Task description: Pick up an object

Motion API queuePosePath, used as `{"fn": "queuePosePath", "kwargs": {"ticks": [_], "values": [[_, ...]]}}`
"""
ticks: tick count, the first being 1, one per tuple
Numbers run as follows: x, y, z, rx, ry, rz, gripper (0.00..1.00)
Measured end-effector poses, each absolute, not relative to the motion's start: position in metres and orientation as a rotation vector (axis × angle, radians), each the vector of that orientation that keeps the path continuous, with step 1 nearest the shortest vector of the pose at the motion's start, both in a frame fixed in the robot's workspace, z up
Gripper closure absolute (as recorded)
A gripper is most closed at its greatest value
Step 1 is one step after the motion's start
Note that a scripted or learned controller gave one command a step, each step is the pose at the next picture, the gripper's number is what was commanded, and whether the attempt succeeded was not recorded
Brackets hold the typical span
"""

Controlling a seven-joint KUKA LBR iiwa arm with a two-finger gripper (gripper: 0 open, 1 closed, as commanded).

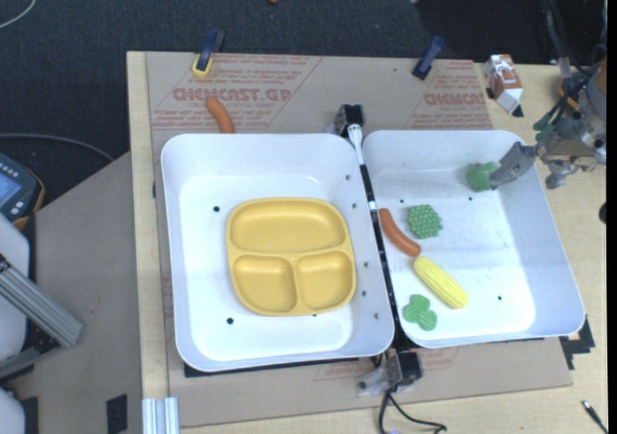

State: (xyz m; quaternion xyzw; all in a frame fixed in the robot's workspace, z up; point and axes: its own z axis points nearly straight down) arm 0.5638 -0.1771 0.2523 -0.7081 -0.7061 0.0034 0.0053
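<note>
The right bin (540,258) holds several toy foods. A green lump (478,176) lies near its far wall, and a bumpy green ball (423,221) sits toward the left. An orange sausage (398,232) lies along the left wall, with a yellow corn cob (441,283) and a green leafy piece (418,311) nearer the front. My gripper (533,172) hangs over the bin's far right corner, open. Its left finger (511,164) reaches down beside the green lump, touching or nearly touching it. Nothing sits between the fingers.
The left bin (193,230) holds a yellow divided plate (289,256). Another orange sausage (220,115) lies on the board behind the left bin. A small carton (502,80) and two clamps (428,58) stand along the board's far edge.
</note>
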Motion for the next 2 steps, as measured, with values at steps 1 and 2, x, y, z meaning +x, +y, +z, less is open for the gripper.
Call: {"fn": "queuePosePath", "kwargs": {"ticks": [1,2], "values": [[0.566,-0.177,0.259,-2.221,-2.222,0.000,0.00],[0.567,-0.174,0.195,-2.217,-2.216,0.005,0.00]]}}
